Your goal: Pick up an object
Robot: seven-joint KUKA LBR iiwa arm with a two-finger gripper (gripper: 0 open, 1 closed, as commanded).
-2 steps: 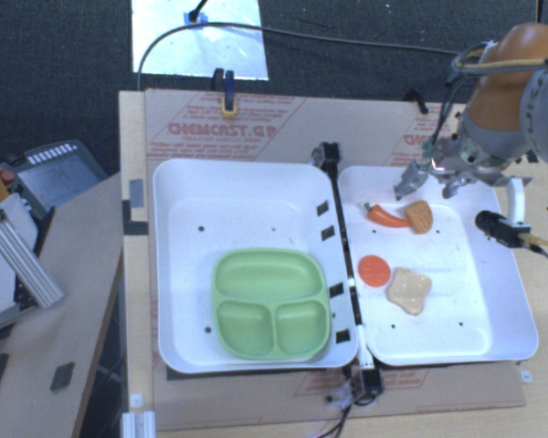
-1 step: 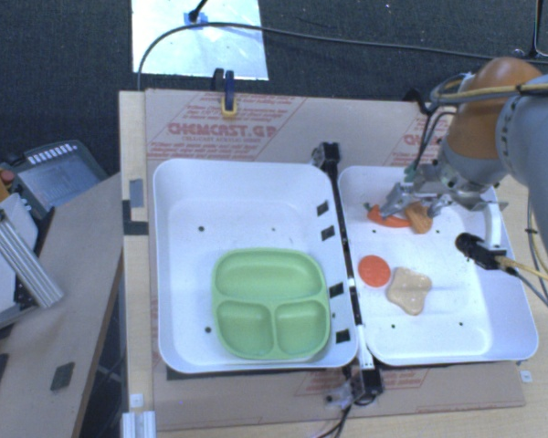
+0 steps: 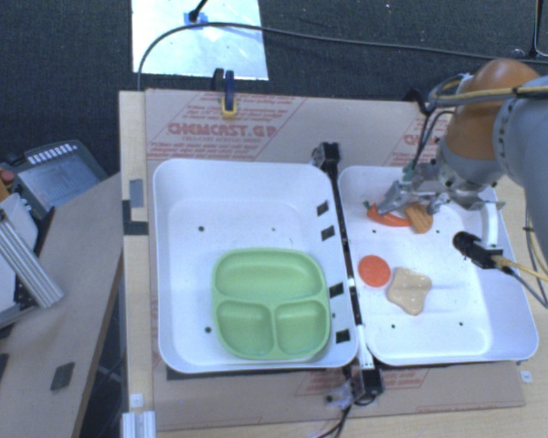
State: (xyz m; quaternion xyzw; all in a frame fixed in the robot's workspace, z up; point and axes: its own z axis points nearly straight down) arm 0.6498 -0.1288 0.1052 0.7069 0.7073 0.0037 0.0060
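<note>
One orange curved piece (image 3: pixel 384 215) lay on the floor of the right bin (image 3: pixel 457 331), toward its back wall, and seemed the likeliest target; a tan chunk (image 3: pixel 421 219) sat just beside it on the arm's side, possibly touching. Gripper (image 3: pixel 407 199) was down low directly over these two, at or very near their tops. Could not tell whether it was parted or closed, nor whether it had contact with either piece; its own metalwork hid the tip. Both pieces appeared to rest on the bin floor, not raised. Judged: approach done, grasp unconfirmed, lift not yet made, so most of the task was left. Further forward in the same bin, well apart from the gripper, an orange disc (image 3: pixel 374 270) lay near the divider with a pale beige lump (image 3: pixel 408 290) just beside it; neither was in play. Left bin (image 3: pixel 187 235) held a green divided plate (image 3: pixel 272 304) at its front, nothing on it, out of the arm's present reach. Risk noted: with two pieces crowded together, a close could catch the wrong one or push both aside.
</note>
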